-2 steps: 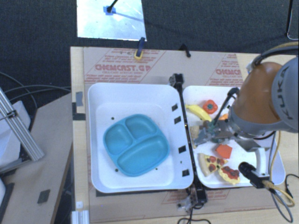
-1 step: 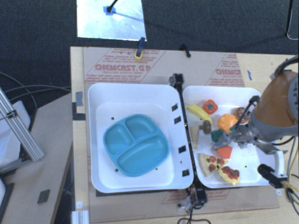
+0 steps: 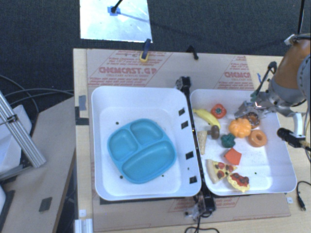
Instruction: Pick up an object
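My gripper [image 3: 250,111] hangs low over the back right part of the right bin [image 3: 282,178]. Directly under it is a small brownish-red thing [image 3: 252,119], too small to name, and I cannot tell if it is held. Just left and in front sits an orange pumpkin-like toy [image 3: 240,128]. A glazed donut [image 3: 257,139] lies to the pumpkin's right. Further left are a red tomato [image 3: 218,110], a yellow banana [image 3: 204,115], a brown mushroom [image 3: 214,131] and a green broccoli [image 3: 227,141].
A red-orange block [image 3: 233,156] and two pizza slices [image 3: 217,171] [image 3: 238,180] lie near the right bin's front. A pale wedge [image 3: 202,141] rests by the divider. The left bin [image 3: 107,106] holds a blue divided plate [image 3: 141,150].
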You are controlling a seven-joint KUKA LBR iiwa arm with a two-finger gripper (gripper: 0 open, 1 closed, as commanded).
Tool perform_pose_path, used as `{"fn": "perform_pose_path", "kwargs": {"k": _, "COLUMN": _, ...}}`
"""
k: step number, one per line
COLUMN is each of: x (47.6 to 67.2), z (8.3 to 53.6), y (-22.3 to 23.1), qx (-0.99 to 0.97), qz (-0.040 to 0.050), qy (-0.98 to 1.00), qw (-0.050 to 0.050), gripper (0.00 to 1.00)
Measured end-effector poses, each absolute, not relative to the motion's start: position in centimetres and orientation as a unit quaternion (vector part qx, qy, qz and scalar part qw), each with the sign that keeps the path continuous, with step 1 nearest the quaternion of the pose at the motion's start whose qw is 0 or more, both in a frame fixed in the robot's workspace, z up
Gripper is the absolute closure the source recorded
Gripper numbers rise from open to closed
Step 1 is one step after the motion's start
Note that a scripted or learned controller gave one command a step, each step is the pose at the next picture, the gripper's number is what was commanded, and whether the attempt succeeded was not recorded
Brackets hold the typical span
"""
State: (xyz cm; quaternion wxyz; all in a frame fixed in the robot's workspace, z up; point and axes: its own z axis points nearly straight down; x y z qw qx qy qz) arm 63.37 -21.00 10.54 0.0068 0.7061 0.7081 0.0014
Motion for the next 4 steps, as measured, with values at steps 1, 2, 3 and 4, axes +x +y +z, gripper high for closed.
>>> {"fn": "perform_pose_path", "kwargs": {"k": 1, "x": 63.4, "z": 12.0, "y": -20.8, "qx": 0.704, "qz": 0.0021, "qy": 0.71, "qw": 0.007, "gripper": 1.0}}
{"fn": "perform_pose_path", "kwargs": {"k": 2, "x": 63.5, "z": 13.1, "y": -20.8, "qx": 0.702, "qz": 0.0026, "qy": 0.712, "qw": 0.009, "gripper": 1.0}}
{"fn": "perform_pose_path", "kwargs": {"k": 3, "x": 54.6, "z": 13.7, "y": -18.2, "qx": 0.707, "qz": -0.0008, "qy": 0.707, "qw": -0.003, "gripper": 1.0}}
{"fn": "perform_pose_path", "kwargs": {"k": 4, "x": 56.2, "z": 25.4, "y": -7.9, "qx": 0.702, "qz": 0.006, "qy": 0.713, "qw": 0.004, "gripper": 1.0}}
